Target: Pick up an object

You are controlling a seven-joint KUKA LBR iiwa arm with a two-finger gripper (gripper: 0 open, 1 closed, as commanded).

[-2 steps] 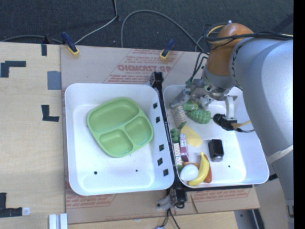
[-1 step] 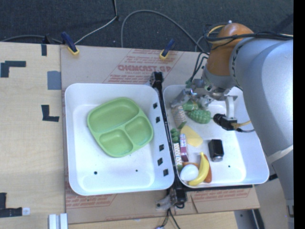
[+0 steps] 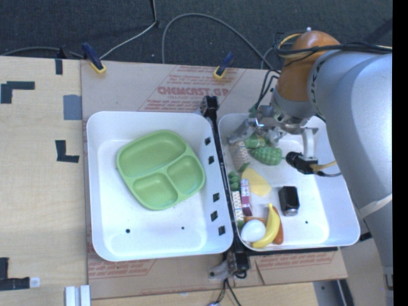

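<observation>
pincer low over the far left of the right bin, beside a green toy.

arm (image 3: pixel 357 107) reaches in from the right, and its pincer (image 3: pixel 258 127) sits at the far-left part of the right bin (image 3: pixel 331 222), just above a bumpy green toy (image 3: pixel 264 153); i cannot tell whether it is spread or pressed together, and nothing is plainly between its tips. other candidates lie nearer: a pale yellow piece (image 3: pixel 257 182), a small black block (image 3: pixel 289 199), a banana (image 3: pixel 275 225) touching a white egg-like ball (image 3: pixel 252 230), and a slim pink-and-white packet (image 3: pixel 244 199) along the left wall. left bin (image 3: pixel 102 171) carries a green divided plate (image 3: pixel 160 169). judging by this, the step is the reach and grasp; next calls for settling on the green toy, closing on it, then lifting straight up clear of its neighbours on the desk (image 3: pixel 38 190).
</observation>
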